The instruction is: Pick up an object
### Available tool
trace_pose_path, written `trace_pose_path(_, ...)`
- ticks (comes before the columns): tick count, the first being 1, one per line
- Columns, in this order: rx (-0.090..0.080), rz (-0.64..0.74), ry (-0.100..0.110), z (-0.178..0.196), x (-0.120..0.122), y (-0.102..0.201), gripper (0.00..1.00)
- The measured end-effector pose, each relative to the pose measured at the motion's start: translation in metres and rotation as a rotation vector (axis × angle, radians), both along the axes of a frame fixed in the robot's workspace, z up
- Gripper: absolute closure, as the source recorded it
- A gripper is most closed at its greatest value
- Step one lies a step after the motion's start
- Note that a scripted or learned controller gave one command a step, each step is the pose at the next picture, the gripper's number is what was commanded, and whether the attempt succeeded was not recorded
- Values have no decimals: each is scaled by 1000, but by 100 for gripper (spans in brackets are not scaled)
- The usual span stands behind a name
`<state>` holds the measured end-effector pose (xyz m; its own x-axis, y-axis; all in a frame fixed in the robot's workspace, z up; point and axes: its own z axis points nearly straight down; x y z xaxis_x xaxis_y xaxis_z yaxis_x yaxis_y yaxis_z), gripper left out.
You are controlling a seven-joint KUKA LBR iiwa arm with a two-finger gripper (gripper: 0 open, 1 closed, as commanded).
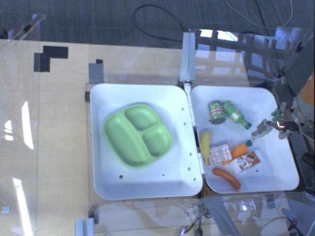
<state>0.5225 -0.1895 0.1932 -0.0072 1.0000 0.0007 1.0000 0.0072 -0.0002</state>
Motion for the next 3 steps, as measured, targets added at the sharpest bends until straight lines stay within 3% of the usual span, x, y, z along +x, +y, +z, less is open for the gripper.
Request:
trace_pose_path(1,-3,109,-9,-97,9,19,0)
trace_pose_path(2,-4,111,-17,-85,12,20,100)
trace_pose_path(3,-1,-80,-8,2,35,81,100)
